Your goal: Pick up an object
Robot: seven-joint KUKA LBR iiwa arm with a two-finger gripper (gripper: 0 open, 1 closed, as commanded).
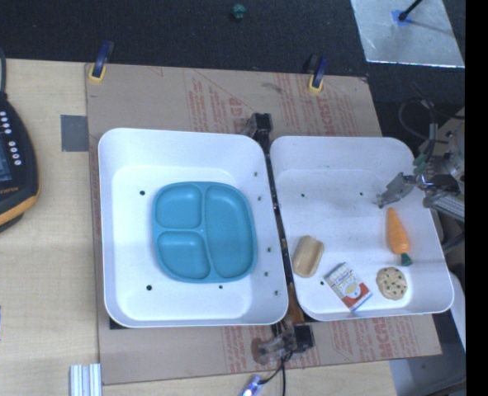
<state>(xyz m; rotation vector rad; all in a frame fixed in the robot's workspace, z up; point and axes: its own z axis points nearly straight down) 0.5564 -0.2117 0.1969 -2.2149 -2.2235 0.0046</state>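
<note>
The carrot (397,232) lies in the right bin (343,159), just below the pincer (402,185), its long axis running nearly straight down the view toward the near rim. Whether the pincer is parted or closed cannot be told; nothing visible sits in it. Farther off lie a cookie (391,283), a small carton (347,285) and a bread piece (308,256).

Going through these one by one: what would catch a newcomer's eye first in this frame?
The blue divided plate stands out most, lying alone in the left bin. Next come the small things in the right bin: an orange carrot, a cookie, a small carton and a tan bread piece. The gripper hangs over that bin's right side, above the carrot.
</note>
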